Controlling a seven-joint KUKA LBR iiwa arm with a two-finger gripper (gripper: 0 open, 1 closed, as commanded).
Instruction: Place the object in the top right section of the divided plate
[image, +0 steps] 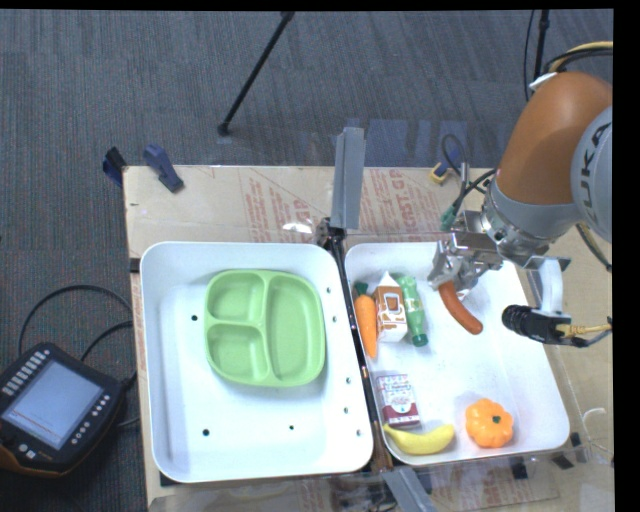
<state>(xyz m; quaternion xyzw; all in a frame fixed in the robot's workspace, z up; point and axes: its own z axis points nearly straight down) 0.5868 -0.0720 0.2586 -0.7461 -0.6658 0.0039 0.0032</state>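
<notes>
A light green divided plate (265, 328) lies in the left white bin (170, 300), with two small sections on its left and one long section on its right; all sections are bare. My gripper (456, 272) hangs over the upper part of the right bin (530, 390). A reddish-brown sausage (461, 308) lies slanted directly below it, its upper end right at the gripper's tip. Whether the two touch is unclear from this angle.
The right bin also holds a carrot (367, 326), a small juice carton (390, 313), a green bottle (413, 312), a red and white carton (397, 398), a banana (420, 438) and a small orange pumpkin (488, 422). A grey post (347, 185) stands behind the bins.
</notes>
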